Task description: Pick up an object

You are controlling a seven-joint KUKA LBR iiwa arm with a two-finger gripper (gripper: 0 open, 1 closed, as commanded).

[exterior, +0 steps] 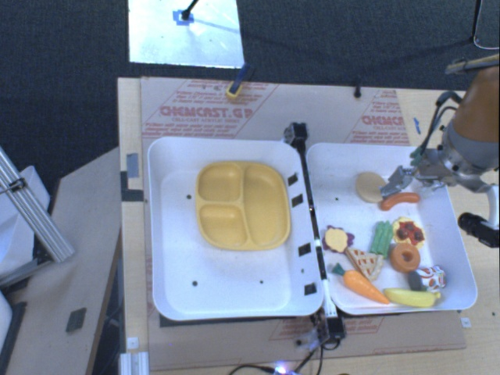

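Note:
The right bin (457, 233) holds several toy foods. A red sausage (400, 201) lies near its upper right, beside a tan round bun (369, 187). My gripper (397, 181) hangs low just above the sausage's left end and against the bun's right edge, with nothing seen held. Lower down lie green beans (381, 237), a pizza piece (408, 231), a donut (405, 257), a waffle wedge (364, 262), a carrot (362, 285) and a banana (412, 296).
In the left bin (172, 280) sits a yellow divided plate (241, 205). A black hinged divider (307, 225) runs between the bins. The arm (473, 131) comes in over the right bin's far right corner.

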